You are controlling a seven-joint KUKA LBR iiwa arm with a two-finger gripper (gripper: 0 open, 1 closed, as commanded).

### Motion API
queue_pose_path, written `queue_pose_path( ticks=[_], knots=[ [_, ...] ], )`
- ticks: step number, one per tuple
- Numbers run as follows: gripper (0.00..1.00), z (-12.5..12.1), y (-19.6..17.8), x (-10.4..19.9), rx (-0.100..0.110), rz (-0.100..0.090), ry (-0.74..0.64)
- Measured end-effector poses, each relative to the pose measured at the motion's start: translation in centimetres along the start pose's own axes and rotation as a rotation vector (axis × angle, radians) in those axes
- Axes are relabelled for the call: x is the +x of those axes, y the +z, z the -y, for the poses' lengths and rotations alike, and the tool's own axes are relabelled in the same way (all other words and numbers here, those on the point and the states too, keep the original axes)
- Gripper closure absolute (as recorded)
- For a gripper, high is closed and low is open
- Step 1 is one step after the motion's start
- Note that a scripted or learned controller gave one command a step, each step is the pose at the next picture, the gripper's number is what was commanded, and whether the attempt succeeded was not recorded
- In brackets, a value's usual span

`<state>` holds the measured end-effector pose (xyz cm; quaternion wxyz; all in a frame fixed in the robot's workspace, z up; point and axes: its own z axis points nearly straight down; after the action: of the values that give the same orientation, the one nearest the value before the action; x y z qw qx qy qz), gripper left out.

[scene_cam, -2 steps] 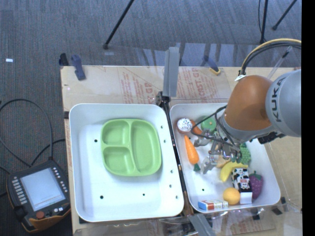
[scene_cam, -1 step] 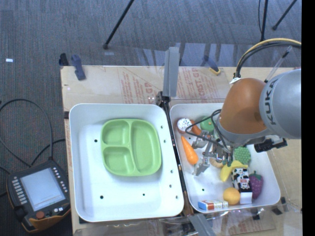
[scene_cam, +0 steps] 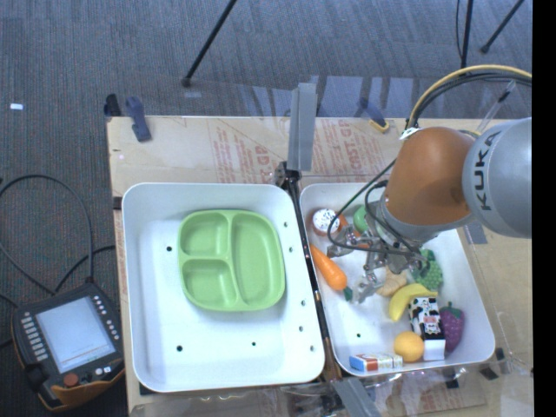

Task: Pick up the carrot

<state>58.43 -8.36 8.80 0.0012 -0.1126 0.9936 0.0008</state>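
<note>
Item: carrot, orange with a green tip, lying slantwise near the left wall of the right bin, apart from the clutter, so I judge it reachable from above.

Item: gripper, hanging low just right of the carrot, beside the banana. I see nothing between its fingers; whether they stand wide or narrow I cannot tell.

Item: green divided plate, centred in the left bin.

Arm: grey casing, black "KUKA" lettering, glossy orange band above wrist. Black and yellow cables loop overhead.
</note>
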Motion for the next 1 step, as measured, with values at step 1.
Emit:
queue_pose_path(
  ticks=[1],
  knots=[
    [0.00, 0.69, -0.26, -0.46, 0.007, 0.003, -0.721]
  ],
)
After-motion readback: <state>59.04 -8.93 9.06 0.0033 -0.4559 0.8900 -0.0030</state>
